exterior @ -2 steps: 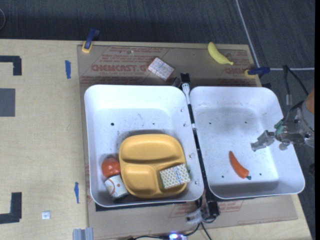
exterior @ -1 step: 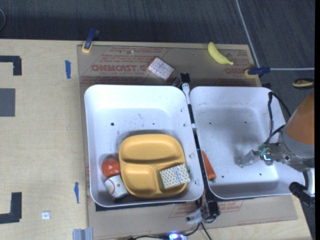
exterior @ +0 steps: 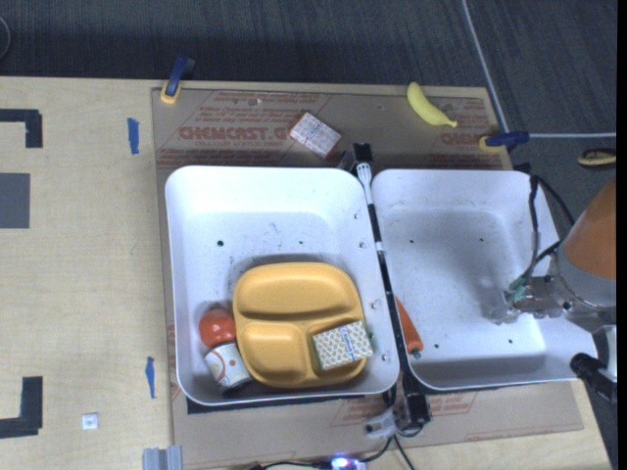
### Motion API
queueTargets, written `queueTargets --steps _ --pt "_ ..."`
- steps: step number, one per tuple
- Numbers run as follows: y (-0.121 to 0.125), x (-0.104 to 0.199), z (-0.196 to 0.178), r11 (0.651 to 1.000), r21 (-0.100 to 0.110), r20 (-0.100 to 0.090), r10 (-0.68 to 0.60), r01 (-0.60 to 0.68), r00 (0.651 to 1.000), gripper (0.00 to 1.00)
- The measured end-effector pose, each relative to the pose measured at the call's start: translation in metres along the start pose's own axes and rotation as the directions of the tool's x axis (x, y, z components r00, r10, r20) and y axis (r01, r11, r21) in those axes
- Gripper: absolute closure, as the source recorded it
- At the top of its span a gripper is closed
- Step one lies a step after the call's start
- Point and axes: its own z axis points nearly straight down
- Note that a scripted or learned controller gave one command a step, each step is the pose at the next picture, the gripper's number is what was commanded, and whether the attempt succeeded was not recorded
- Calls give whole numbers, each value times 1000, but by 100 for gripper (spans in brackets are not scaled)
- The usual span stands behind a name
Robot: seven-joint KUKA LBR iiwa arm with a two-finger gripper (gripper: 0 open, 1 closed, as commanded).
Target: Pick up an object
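One fixed camera looks down (at a slant) on both white bins point(exterior: 196, 199) from well above the bench point(exterior: 69, 262)

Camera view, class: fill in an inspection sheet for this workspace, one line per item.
Surface: brown board under two white bins, left bin and right bin.
Job's things: yellow divided plate in left bin, patterned box on it; orange-and-white object beside it.
Clutter: banana and small packet on the board; orange item between the bins.
Claw: over right bin; finger state unclear.
Cables: black cable along right bin.
Surroundings: dark carpet, blue clamps.
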Motion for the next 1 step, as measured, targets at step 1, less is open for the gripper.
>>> queueTargets --steps 1 --pt "67 91 9 1000 -1 -2 -3 3 1000 100"
